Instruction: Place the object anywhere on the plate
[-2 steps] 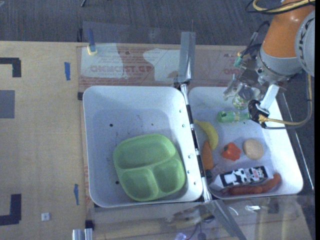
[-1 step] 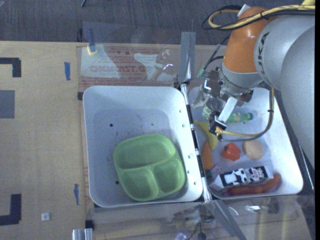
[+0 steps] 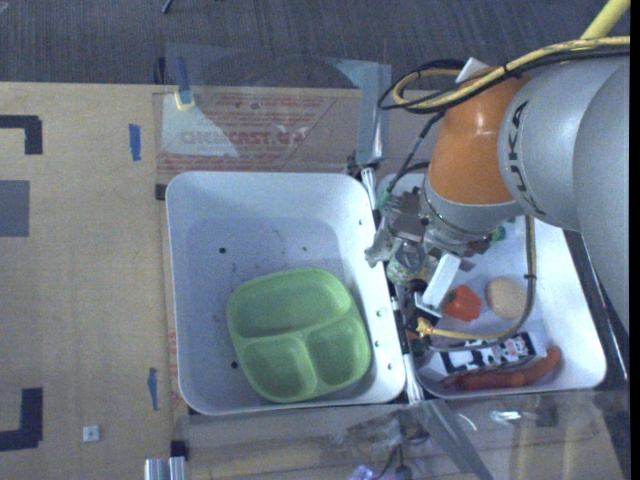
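A green divided plate (image 3: 297, 335) lies in the left bin (image 3: 200, 268), toward its front right. My gripper (image 3: 407, 268) hangs under the orange wrist band, above the wall between the two bins, just right of the plate's far corner. In the right bin (image 3: 585, 358), a red object (image 3: 462, 303) sits right beside the gripper. A beige round object (image 3: 506, 297) lies to its right. A long reddish sausage-like object (image 3: 505, 371) and a black-and-white item (image 3: 492, 353) lie along the front. The arm hides the far part of the right bin.
A clear plastic sheet with red print (image 3: 255, 128) lies on the bench behind the left bin. Yellow and black cables (image 3: 440, 78) run over the arm. The brown bench top (image 3: 80, 268) stretches out to the left with blue tape marks.
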You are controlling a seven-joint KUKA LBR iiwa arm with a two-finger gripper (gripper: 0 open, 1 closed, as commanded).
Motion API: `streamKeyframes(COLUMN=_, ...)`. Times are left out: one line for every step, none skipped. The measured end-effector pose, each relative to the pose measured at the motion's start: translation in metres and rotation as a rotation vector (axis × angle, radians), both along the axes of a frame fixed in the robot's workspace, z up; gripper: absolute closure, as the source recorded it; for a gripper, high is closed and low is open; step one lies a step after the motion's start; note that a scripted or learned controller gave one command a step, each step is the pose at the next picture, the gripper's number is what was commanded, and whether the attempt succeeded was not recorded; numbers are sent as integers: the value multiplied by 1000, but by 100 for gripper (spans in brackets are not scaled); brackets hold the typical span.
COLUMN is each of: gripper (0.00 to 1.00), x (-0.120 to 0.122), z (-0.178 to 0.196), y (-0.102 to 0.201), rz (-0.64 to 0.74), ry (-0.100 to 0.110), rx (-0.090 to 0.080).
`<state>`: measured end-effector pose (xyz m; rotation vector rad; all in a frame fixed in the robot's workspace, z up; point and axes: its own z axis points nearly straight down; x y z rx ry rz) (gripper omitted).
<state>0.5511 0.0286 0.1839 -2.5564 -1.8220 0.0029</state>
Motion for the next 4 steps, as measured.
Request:
streamKeyframes(gripper=100, x=-67, z=22, y=66, rz=237, ry=2, rx=1)
streamKeyframes(gripper=100, x=-72, z=0, y=54, rz=197, ry=1, rx=0)
streamKeyframes(gripper=100, x=-65, z=-58, y=78, rz=277, ry=-3, rx=1)
streamKeyframes(gripper=0, x=-65, z=-58, y=79, rz=279, ry=-3, rx=2)
